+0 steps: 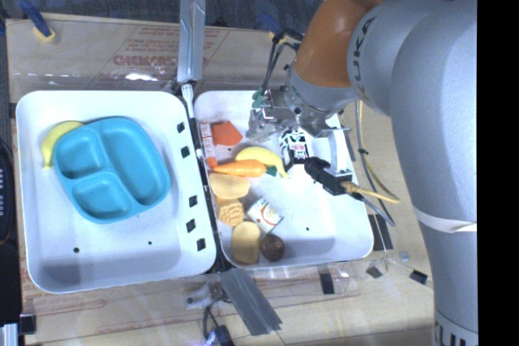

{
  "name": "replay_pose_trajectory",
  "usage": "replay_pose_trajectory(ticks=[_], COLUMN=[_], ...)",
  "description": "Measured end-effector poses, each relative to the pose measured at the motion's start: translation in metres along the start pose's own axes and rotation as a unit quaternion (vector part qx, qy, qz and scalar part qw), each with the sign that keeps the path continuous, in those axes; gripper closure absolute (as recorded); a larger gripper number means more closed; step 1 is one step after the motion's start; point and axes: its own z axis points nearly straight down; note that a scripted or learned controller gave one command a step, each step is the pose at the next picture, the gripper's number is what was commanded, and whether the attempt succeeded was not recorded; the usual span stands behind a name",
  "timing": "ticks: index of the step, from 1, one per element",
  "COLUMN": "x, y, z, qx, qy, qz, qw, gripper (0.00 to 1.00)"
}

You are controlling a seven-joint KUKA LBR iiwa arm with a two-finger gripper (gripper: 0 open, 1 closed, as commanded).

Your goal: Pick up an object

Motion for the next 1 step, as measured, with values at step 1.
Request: replay_pose_trajectory(ticks=[1], x=[-0.0006], y=[-0.0021], z=[0.0047], qx=[0.004], qy=[0.000], qz=[0.001], qw=[1.0000], gripper=[0.00])
